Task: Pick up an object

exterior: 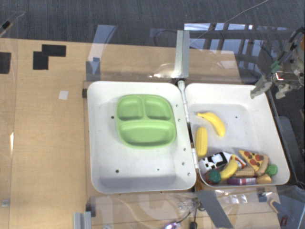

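Toys crowd the near corner of the right-hand shallow white bin (238, 106): a triangular pizza-slice toy (252, 160), a small yellow plastic banana (229, 167), a black-and-white cow-patterned block (214, 160), a green ball (271, 169), a dark green round piece (214, 177) and a purple stick-shaped piece (240, 181), all touching or just beside one another. A little farther in, a yellow corn cob toy (201, 141) lies along the divider, and beyond it a larger yellow plastic banana (213, 122) rests alone on bare bin floor. To the left, the other shallow white bin (102, 142) bears a light green sectioned plastic plate (145, 119) near its middle. Farthest back, at the right bin's far right corner, the two-finger gripper (269, 86) hangs above the rim, well apart from every toy; its fingers look spread and hold nothing. Judging from this, the pick is not yet begun: choosing a toy, descending, closing and lifting all remain. The lone banana seems the easiest target.
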### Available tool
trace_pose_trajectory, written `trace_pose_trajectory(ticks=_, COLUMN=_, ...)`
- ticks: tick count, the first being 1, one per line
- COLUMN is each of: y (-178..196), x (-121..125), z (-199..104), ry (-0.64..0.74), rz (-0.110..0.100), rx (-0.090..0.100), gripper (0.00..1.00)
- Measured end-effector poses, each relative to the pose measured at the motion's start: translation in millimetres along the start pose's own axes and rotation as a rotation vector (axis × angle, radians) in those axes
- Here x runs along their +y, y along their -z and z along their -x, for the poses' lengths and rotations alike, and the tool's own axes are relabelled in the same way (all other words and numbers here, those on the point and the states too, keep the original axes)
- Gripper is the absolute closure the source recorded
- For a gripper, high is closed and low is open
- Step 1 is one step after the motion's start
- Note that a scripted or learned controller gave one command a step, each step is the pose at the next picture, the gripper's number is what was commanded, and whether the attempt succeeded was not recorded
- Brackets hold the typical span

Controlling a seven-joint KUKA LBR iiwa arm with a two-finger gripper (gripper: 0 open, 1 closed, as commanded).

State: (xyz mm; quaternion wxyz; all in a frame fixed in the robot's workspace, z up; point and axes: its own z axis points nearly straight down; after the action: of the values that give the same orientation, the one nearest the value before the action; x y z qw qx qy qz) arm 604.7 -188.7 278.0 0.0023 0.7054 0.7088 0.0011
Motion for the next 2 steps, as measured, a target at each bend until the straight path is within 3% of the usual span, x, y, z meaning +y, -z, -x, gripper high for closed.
trace_pose_trajectory(ticks=1, y=-139, x=24, z=-51, ry=0.215, rz=0.0, rx=0.002, gripper=0.0)
trace_pose_trajectory(ticks=2, y=-188, x=4, z=-68, ry=0.245, rz=0.01, rx=-0.001, gripper=0.0)
